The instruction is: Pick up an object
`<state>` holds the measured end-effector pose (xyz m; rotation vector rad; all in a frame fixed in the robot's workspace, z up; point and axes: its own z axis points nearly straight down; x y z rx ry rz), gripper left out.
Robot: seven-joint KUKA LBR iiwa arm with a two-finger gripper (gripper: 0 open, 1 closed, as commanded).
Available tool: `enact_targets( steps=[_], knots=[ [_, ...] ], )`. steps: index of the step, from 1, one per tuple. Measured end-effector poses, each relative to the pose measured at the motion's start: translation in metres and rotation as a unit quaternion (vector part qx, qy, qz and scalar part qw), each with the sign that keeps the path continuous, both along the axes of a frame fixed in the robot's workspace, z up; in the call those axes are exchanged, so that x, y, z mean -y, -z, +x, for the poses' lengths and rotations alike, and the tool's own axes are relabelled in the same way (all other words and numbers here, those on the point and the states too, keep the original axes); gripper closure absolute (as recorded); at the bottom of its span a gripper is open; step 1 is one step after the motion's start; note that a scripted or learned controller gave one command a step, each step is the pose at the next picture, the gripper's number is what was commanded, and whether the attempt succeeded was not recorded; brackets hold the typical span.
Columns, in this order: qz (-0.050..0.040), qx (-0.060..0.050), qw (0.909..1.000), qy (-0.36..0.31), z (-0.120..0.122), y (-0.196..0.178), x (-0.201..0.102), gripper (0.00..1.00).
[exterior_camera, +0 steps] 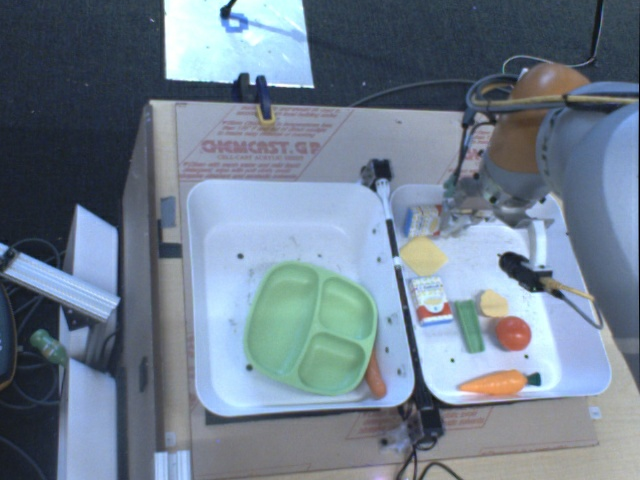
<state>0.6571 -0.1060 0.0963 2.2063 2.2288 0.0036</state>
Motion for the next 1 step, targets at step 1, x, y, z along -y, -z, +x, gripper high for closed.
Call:
enact_targets(
  steps=[1],
  knots=[
    [0.0001, 0.000, 1.0000, 0.000, -0.0001, 0.0002, -0.0001, 0.00]
  ],
)
